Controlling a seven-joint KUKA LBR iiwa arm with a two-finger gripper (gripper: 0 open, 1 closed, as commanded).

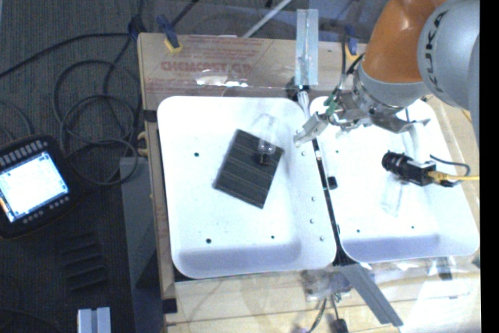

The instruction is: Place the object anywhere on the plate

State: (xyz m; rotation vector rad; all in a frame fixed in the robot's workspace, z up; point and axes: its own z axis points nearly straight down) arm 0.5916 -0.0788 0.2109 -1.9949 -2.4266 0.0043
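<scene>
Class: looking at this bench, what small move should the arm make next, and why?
Probably lift the gripper straight up and away. A clear object already seems to rest on the dark plate in the left bin, while the gripper sits near the divide between the bins, so nothing seems left to carry.

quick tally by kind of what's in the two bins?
Dark ridged plate: 1, in the left bin
Clear glass-like object: 1, at the plate's upper edge
Clear item: 1, in the right bin, too faint to identify
Total: 3
</scene>
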